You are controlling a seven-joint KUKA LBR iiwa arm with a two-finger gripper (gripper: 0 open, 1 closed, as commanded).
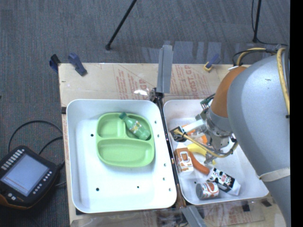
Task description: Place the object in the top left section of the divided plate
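Landmark = green divided plate (pixel 124 150), in the left white bin (pixel 83 174), upper-middle of it. A small green bottle (pixel 136 128) lies tilted in the plate's top right section, cap toward the ridge between the top sections; top left section has nothing in it.

Right of plate, past the grey divider post (pixel 164 72): right bin (pixel 251 183) w/ clutter, i.e. orange carton (pixel 183 159), banana (pixel 200 150), small can (pixel 207 190), black-white box (pixel 223 179). Arm (pixel 258 112) fills the space right of plate; gripper (pixel 215 143) sits low over the right-bin clutter, can't tell if open or closed.

Both bins on a plywood table (pixel 104 79); blue clamps (pixel 75 63) up-left of plate at the table edge. Floor is grey carpet (pixel 57 22). Teach pendant (pixel 26 174) w/ cable on the floor far left of plate; tripod leg (pixel 122 20) above.
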